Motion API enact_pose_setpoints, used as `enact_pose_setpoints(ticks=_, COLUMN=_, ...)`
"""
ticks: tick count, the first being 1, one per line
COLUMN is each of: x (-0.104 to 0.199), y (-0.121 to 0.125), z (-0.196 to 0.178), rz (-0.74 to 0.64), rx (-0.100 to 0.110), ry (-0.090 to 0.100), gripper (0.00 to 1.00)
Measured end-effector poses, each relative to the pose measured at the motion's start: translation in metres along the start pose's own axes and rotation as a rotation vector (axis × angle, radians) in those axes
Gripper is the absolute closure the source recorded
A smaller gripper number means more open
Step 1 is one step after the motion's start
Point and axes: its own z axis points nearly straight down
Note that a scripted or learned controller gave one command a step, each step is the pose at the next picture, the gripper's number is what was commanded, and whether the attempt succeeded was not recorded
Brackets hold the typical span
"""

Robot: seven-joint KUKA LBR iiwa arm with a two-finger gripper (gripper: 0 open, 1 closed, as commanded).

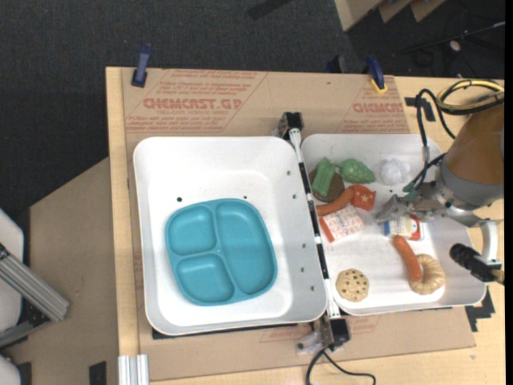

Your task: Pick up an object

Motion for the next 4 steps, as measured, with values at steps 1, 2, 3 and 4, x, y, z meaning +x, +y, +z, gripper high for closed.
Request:
enact_pose_setpoints(ticks=1, x=0.002, y=0.004, z=-0.012, rz=-0.001, rx=-0.005, ry=0.005, gripper=1.0)
enact_pose_setpoints(ticks=2, x=0.01, y=0.013, z=-0.08, rz=-0.001, rx=0.012, ry=0.007, gripper=1.0)
enact_pose_setpoints(ticks=3, x=0.01, y=0.011, z=-0.075, rz=0.0, rx=0.019, ry=0.009, gripper=0.0)
enact_pose_setpoints(ticks=4, x=-0.014, y=-0.037, z=-0.008, rz=0.005, rx=0.03, ry=0.012, gripper=0.0)
